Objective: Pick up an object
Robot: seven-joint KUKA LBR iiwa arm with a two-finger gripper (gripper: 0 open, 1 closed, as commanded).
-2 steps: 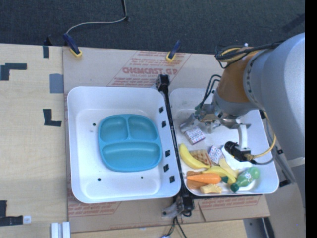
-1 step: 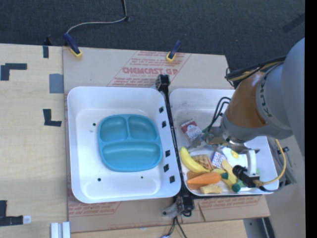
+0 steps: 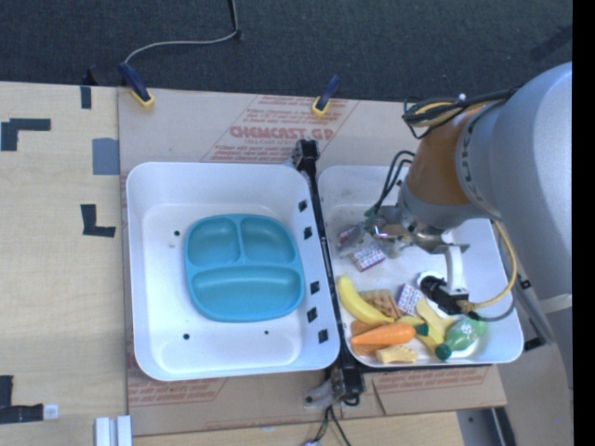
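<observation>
We see claw (image 3: 376,233) low in right bin (image 3: 483,235) near far-left corner, over small packets (image 3: 363,249); finger state we cannot tell. Food toys (image 3: 390,319) crowd near edge.

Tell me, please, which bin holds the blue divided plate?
The left bin holds the blue plate; the right bin holds the banana, carrot and other small items.

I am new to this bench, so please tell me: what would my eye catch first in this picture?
First the blue divided plate, alone in the left bin. Next the grey arm with its orange band, reaching from the right over the right bin, where a banana and carrot lie at the near edge.
</observation>
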